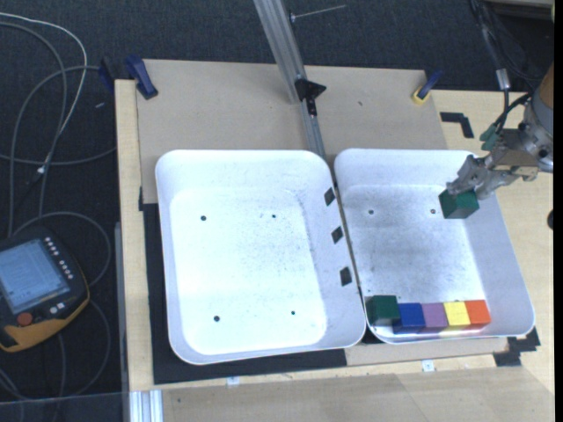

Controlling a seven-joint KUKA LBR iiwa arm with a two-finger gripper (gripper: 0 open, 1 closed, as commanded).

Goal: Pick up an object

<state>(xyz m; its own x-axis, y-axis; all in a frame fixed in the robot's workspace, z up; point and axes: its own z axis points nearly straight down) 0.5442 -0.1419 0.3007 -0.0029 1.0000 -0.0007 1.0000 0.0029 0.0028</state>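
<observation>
Green block (459, 205), gripped by end effector (471, 185)

The desk (220, 104) is a tan board on a dark carpeted floor, with blue clamps at its far left corner (141, 76) and far right corner (428, 84). Two shallow white bins sit on it side by side, touching along their inner walls: the left bin (167, 174) and the right bin (519, 310). A black mat (163, 367) shows under the left bin's near edge. A slanted metal rail (280, 38) crosses the desk's far edge and runs down toward the seam between the bins.
</observation>
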